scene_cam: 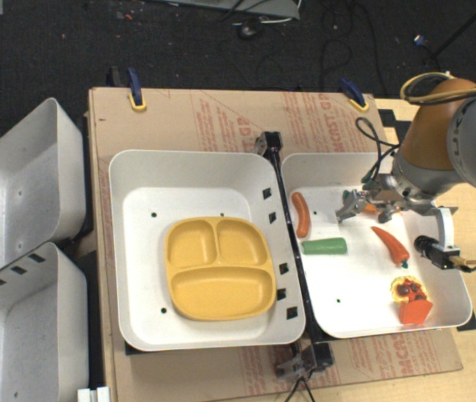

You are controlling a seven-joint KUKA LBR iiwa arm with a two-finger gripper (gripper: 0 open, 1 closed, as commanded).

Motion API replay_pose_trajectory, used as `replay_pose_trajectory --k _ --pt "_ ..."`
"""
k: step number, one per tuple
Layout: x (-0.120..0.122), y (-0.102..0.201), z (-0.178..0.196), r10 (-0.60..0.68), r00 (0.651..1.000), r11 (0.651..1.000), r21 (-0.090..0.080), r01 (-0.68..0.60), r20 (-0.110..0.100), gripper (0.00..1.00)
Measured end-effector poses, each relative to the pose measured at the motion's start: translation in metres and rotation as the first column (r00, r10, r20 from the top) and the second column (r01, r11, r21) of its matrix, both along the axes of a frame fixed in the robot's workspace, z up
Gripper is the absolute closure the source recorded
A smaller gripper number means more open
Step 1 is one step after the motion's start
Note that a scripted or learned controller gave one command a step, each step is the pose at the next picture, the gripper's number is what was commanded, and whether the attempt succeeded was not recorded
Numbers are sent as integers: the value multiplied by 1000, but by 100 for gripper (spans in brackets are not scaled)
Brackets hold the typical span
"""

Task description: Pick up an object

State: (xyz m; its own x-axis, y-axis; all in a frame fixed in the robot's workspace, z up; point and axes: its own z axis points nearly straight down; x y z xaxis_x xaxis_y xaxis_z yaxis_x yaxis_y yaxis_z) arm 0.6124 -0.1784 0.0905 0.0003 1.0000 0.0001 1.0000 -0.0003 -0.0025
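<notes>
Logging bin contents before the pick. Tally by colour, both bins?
Yellow: 1, divided plate in the left bin
Green: 1, block in the right bin
Red or orange: 3, sausage, chilli pepper, piece near the front corner
Total: 5

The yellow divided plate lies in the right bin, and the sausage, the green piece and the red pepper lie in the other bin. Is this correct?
Not quite. The camera view shows the yellow divided plate in the left bin. The sausage, green piece and red pepper lie in the other, right bin.
</notes>
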Motion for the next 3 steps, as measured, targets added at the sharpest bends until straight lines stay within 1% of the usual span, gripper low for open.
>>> replay_pose_trajectory --k 1,2,3 --pt "1 0 13 0 1000 1000 -1 0 4 100" --pt "7 -5 58 1 1000 1000 -2 -1 9 100" --pt "14 -6 121 3 1000 1000 -3 -3 11 100"
